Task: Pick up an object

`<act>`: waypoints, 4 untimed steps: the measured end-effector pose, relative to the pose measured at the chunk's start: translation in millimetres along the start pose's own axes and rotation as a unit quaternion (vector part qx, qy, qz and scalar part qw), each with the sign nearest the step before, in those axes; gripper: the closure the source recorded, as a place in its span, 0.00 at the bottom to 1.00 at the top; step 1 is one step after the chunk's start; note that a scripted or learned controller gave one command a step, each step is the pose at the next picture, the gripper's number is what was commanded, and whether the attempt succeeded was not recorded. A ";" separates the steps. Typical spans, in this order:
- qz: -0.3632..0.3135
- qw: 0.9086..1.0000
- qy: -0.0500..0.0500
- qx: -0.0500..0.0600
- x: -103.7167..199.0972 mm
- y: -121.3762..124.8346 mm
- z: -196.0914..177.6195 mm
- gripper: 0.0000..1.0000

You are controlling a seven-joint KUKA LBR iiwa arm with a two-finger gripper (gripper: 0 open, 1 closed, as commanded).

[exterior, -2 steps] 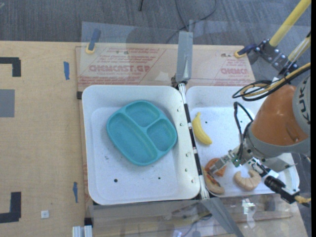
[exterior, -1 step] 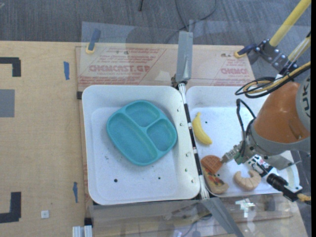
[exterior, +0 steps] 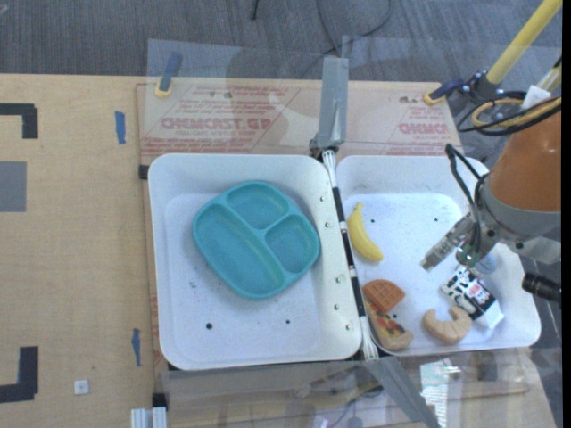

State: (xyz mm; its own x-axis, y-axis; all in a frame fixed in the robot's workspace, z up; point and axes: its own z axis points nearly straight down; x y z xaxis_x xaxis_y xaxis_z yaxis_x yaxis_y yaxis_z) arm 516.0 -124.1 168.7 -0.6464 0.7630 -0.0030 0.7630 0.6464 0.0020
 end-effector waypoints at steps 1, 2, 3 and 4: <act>-0.219 0.976 -0.002 -0.001 -39.0 -3.2 -54.8 1.00; -0.430 0.903 -0.003 -0.001 -121.9 0.4 -41.6 1.00; -0.430 0.903 -0.003 -0.001 -122.1 0.0 -41.6 0.00; -0.452 0.892 -0.001 -0.001 -92.6 -45.9 -100.5 0.00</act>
